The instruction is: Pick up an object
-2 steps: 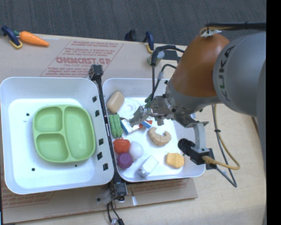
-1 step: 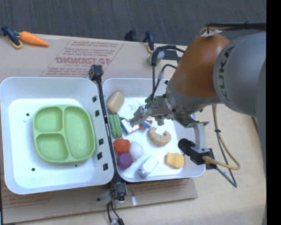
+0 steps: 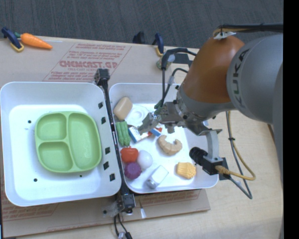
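A cardboard sheet (image 3: 89, 59) covers the bench; a toy carrot (image 3: 36, 41) lies at its eleven o'clock corner. The gripper (image 3: 148, 125) hangs over the right bin (image 3: 204, 180); whether its jaws are open is unclear.

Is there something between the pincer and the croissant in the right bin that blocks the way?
Nothing visible blocks it. The pincer hangs over the right bin, and the croissant lies just to its lower right in the camera view, on bare bin floor. The nearest neighbours, a white ball and a corn piece, lie apart from it.
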`<state>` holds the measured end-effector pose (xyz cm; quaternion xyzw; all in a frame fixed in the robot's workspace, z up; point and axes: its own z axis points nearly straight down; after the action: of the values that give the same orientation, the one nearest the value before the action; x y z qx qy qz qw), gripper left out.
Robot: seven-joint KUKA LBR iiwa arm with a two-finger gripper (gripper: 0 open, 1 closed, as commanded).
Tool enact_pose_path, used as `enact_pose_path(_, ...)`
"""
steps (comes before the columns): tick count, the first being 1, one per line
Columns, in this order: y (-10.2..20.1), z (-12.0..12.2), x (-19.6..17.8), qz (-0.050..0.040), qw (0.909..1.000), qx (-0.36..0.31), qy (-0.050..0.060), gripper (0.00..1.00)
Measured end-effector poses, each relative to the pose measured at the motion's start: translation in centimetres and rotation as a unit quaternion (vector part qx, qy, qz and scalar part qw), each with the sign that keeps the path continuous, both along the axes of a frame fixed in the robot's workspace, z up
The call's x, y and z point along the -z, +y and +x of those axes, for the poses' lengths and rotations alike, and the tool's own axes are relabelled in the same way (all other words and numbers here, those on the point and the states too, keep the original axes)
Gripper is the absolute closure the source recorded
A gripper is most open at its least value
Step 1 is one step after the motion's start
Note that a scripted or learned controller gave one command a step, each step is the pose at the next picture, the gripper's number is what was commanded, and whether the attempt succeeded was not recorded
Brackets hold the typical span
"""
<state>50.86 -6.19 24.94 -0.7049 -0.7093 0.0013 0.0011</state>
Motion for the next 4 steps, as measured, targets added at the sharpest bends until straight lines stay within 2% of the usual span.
enact_pose_path(1, 0.0, 0.0, 0.0, 0.0, 1.0, 0.0, 0.0, 0.0)
enact_pose_path(2, -3.6, -0.1, 15.8, 0.0005, 1.0, 0.0, 0.0, 0.0)
enact_pose_path(3, -3.6, 0.0, 14.8, 0.0001, 1.0, -0.003, 0.0, 1.0)
enact_pose_path(4, -0.1, -3.2, 4.4, 0.0006, 1.0, 0.0, -0.001, 1.0)
